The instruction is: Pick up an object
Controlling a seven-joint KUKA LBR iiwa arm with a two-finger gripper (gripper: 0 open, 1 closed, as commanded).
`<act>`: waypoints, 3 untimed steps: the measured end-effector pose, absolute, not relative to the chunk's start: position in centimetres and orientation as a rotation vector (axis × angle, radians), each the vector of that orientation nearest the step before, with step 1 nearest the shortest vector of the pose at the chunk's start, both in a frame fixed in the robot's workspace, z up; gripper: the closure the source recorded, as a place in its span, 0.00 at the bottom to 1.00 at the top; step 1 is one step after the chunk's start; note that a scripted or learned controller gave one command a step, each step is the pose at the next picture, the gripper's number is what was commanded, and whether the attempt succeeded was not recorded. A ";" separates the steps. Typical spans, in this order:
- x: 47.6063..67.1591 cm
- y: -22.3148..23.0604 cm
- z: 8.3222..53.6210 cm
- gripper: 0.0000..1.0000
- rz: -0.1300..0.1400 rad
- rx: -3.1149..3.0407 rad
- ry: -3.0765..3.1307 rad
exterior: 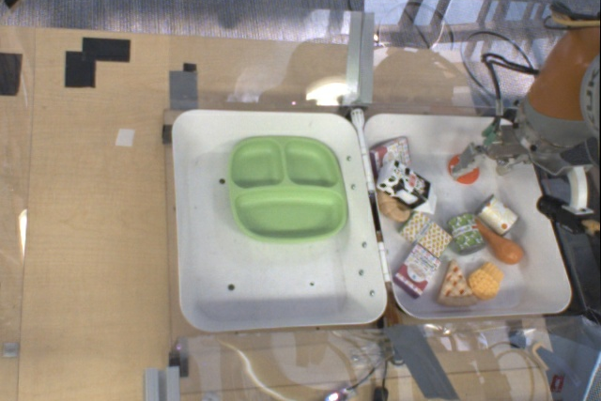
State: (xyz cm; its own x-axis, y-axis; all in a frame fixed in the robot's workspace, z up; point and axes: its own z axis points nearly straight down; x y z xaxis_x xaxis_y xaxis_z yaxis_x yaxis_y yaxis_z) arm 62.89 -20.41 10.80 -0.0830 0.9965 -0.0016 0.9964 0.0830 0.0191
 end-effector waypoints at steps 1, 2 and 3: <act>66.1 -20.0 8.6 0.00 0.006 2.217 2.219; 66.5 -19.9 9.7 1.00 0.009 2.204 2.225; 67.1 -9.1 21.2 1.00 0.006 2.268 2.169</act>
